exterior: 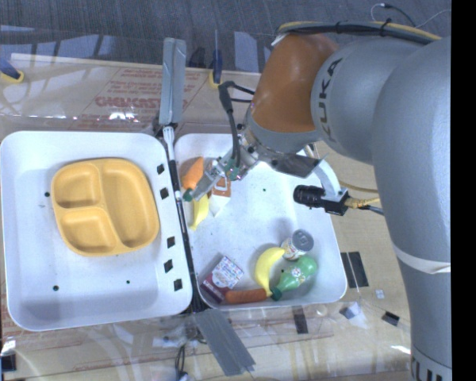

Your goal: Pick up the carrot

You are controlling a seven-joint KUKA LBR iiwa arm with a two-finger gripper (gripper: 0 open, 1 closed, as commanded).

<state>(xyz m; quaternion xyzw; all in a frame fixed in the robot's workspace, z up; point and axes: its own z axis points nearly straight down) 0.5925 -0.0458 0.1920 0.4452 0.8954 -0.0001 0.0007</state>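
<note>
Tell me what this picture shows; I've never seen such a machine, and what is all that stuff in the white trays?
It is a grey robot arm seen from one camera above the bench, looking down at a slant. The arm comes in from the right. Its gripper is low in the right bin, at the carrot near the bin's left wall; whether it grips it, I cannot tell. That bin also holds a yellow fruit, a green bottle, a sausage and a packet. The left bin holds a yellow divided plate.
</note>
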